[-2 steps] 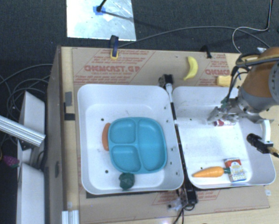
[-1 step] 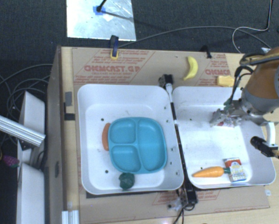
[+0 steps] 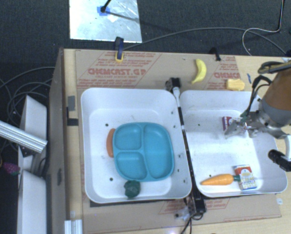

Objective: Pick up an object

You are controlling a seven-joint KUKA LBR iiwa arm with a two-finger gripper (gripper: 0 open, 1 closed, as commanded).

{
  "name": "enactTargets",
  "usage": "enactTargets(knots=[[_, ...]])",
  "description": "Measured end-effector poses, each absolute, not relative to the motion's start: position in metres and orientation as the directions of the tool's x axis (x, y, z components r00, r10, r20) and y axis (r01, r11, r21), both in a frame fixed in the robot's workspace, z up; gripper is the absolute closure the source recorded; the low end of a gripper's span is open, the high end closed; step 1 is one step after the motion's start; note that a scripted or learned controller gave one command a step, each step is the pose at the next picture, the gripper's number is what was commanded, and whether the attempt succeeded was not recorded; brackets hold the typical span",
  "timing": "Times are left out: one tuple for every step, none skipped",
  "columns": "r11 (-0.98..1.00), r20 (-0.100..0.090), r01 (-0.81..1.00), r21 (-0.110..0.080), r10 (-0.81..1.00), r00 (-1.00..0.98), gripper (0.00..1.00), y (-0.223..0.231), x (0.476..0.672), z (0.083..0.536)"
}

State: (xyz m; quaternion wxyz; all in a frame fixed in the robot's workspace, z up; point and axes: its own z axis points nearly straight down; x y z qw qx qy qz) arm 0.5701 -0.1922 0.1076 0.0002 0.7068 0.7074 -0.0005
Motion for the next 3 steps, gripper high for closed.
enactTargets(knots=[[0.004,-0.006,1.0,0.013,1.0,-0.004,0.0,-0.171,0.622,0.09],[0.003,-0.003,1.0,0.013,1.0,-0.003,0.0,-0.183,0.622,0.09],[0.007,-0.002,1.0,0.02,1.0,-0.007,1.0,-0.182,0.625,0.103]])
